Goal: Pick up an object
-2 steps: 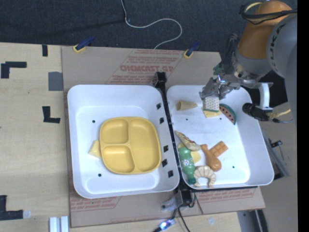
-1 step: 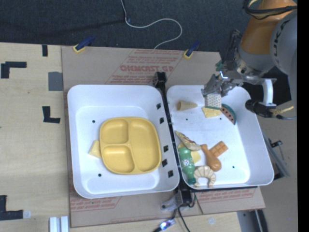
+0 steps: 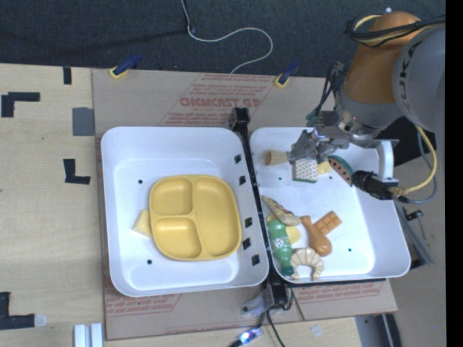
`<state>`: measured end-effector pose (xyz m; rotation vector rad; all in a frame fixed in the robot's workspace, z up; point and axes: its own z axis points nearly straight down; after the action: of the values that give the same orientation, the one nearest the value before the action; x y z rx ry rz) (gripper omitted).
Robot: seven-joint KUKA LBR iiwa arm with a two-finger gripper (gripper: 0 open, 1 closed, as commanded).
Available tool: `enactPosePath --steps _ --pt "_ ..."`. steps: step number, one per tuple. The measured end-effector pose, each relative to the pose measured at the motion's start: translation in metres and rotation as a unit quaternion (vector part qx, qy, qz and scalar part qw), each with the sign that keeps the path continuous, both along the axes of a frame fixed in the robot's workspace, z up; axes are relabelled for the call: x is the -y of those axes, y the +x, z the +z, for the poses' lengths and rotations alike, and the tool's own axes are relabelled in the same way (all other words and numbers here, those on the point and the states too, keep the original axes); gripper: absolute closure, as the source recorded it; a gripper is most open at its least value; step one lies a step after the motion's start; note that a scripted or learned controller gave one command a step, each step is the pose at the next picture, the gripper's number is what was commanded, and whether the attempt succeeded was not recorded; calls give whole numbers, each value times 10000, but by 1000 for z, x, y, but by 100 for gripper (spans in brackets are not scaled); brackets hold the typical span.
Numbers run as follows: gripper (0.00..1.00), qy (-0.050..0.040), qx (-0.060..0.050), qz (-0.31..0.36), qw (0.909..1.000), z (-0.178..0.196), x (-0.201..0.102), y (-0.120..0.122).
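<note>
My gripper [image 3: 309, 152] hangs over the back left part of the right bin [image 3: 376, 259]. A small checkered white-and-yellow piece [image 3: 305, 170] sits right at its tip, touching or just under it; the view does not settle whether it is gripped. A beige chunk [image 3: 275, 157] lies to its left. A green and orange item [image 3: 341, 169] lies to its right. Toward the bin's front left are a pale shell-like piece [image 3: 281, 212], an orange-brown toy [image 3: 320, 232], a green bottle-like toy [image 3: 278, 241] and a shrimp-like piece [image 3: 309, 264].
The left bin [image 3: 119, 194] holds a yellow divided plate [image 3: 195, 217] with a pale yellow wedge [image 3: 142, 223] at its left side. A black divider [image 3: 248, 186] separates the bins. A cable [image 3: 383, 185] runs along the right bin's far right rim.
</note>
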<state>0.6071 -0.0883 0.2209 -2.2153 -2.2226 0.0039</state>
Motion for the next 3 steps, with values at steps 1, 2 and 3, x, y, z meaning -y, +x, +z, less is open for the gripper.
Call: enactPosePath --steps 1,2,3 --pt "100 -2 1 -3 10000 5 -35 -27" --pt "100 -4 -6 1 10000 -6 -84 -55" --pt "100 5 -1 17 10000 8 -137 -85"
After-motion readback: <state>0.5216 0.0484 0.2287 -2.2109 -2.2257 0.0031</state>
